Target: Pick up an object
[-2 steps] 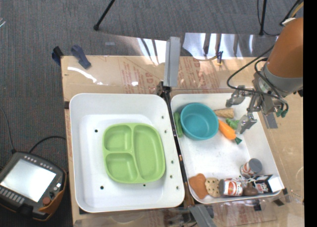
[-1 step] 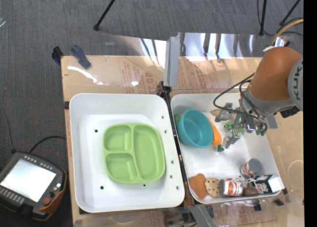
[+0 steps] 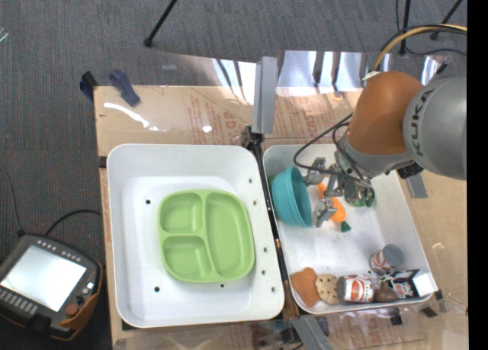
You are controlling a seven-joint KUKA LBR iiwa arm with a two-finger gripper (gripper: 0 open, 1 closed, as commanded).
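The grey arm with the orange band (image 3: 389, 116) is reaching down into the right-hand shallow white bin (image 3: 404, 223), and its end effector (image 3: 333, 205) is hovering low, just beside the teal plastic bowl (image 3: 293, 196) that is lying tipped on its side. Right beside that bowl, on the side away from the bin wall, a small orange toy carrot with a green tip (image 3: 338, 214) is sitting under the metal fingers. How far apart those fingers are standing I cannot tell from this angle, and nothing is showing clearly between them, so I am not calling a grasp. The carrot is looking like the likeliest target: probably light, rigid plastic, smooth enough to slip, so a pinch across its thick middle seems safest. The bowl looks light and stiff too, best taken by its rim. Well away from the bowl, along the bin's near edge, a brown cookie-shaped piece (image 3: 305, 286) and a small red-labelled can (image 3: 355, 289) are waiting untouched.
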